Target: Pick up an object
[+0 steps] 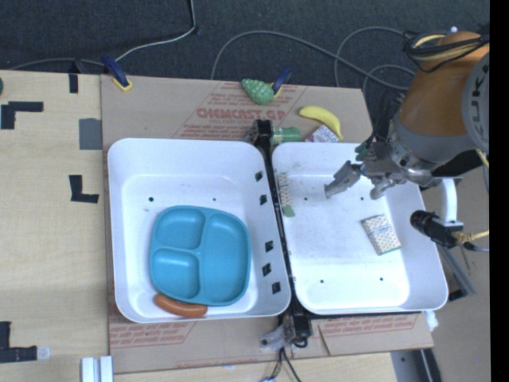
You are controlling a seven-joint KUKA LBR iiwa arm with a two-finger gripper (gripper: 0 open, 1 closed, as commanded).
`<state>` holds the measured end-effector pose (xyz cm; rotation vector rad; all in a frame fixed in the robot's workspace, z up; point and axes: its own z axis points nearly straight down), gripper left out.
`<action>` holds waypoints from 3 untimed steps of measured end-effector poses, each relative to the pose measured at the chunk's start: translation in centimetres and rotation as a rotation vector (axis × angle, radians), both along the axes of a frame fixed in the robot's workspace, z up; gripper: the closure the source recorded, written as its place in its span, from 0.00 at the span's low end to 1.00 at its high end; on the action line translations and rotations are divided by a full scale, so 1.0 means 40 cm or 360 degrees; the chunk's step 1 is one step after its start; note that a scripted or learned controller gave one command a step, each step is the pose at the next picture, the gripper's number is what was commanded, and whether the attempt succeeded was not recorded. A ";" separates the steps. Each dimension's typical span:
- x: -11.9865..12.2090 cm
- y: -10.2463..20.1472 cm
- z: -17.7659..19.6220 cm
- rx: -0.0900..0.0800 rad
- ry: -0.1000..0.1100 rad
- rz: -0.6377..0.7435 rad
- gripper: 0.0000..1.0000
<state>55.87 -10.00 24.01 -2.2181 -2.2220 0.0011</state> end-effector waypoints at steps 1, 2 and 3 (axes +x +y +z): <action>-0.048 -0.201 -0.172 -0.0003 0.0002 -0.0005 0.00; 0.183 -0.267 -0.138 -0.0003 -0.0003 0.0000 0.00; 0.065 -0.290 -0.383 -0.0003 -0.0006 -0.0001 0.00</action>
